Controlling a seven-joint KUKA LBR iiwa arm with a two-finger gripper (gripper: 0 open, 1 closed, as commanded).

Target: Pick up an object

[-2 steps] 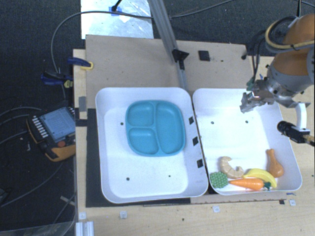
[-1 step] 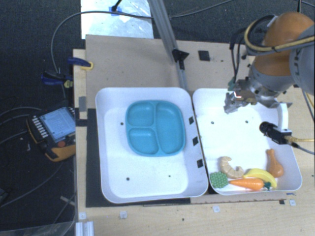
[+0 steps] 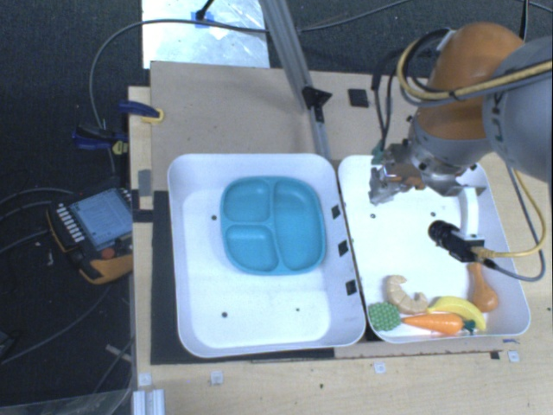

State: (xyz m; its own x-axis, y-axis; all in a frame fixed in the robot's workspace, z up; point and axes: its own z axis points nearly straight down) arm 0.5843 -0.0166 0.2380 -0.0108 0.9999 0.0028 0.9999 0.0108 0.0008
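Plate [image 3: 274, 224] in left bin [image 3: 192, 258] — food [image 3: 432, 308] right.

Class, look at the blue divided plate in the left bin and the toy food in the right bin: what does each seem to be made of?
Blue divided plate: probably moulded plastic, with a smooth, even colour and soft sheen.
Banana and carrot: likely plastic or rubber toys, in bright uniform colours with a slight gloss.
White bins: apparently thin formed plastic with rounded rims.

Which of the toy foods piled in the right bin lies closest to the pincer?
The tan, curled piece, at the pile's upper left. It lies higher in the bin than the green piece, carrot and banana, so closest to the pincer.
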